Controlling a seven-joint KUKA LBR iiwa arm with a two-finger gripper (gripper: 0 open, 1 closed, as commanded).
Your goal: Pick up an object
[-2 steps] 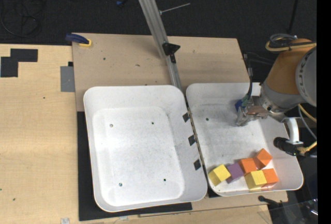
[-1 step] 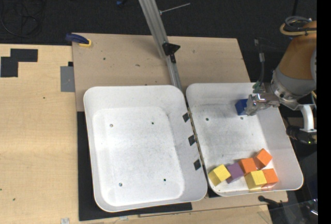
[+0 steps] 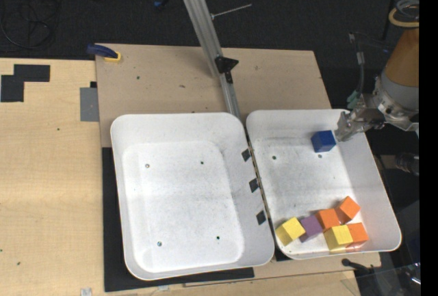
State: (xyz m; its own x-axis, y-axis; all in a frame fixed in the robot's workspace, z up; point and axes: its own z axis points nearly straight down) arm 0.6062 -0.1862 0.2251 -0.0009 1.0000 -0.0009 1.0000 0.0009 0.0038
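From the camera view, the blue cube (image 3: 324, 141) sits in the right bin (image 3: 383, 178), near its far edge; the hand (image 3: 345, 125) hovers just beside the cube, on its right, and whether it is spread or pressed together I cannot tell; a good grasp probably means centring over the cube before descending, since the bin's wall lies close behind it; well apart from the cube, at the bin's near corner, cluster yellow, purple and orange blocks (image 3: 328, 225); nothing crowds the cube itself.

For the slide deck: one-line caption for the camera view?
Gripper poised beside a blue cube in the right bin; yellow, purple and orange blocks clustered at its near edge.
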